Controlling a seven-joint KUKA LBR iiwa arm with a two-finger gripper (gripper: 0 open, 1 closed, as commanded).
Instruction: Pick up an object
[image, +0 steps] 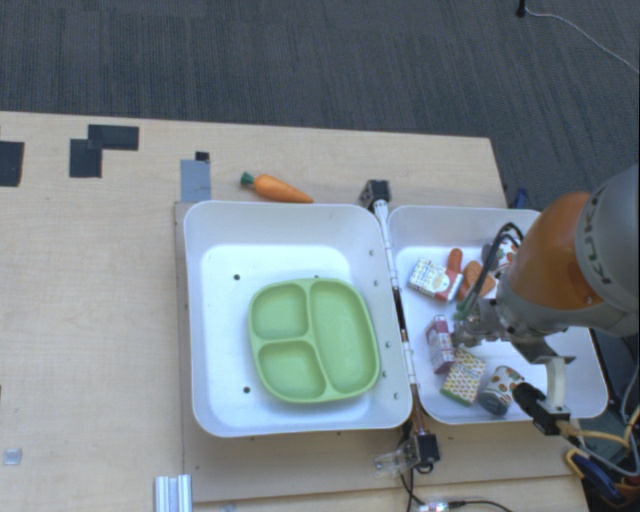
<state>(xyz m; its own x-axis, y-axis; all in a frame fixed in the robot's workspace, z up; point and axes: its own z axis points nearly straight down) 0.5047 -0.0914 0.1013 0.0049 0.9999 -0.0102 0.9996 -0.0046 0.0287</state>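
Note:
The right bin (420, 398) holds several small items: a white and red packet (428, 277), an orange-red piece (455, 262), a purple-pink item (439, 345), a yellow patterned packet (463, 381) and a dark grey piece (493, 402). My gripper (466, 332) reaches down into the middle of this bin, just right of the purple-pink item and above the yellow packet. The arm's grey body and orange band (553, 262) cover the bin's right half. Nothing shows between the fingers.
The left bin (215, 300) holds a green three-compartment plate (365, 325). A toy carrot (277, 188) lies on the bench behind the left bin. A black clamp (376, 191) sits at the back between the bins. Cables hang at the front right.

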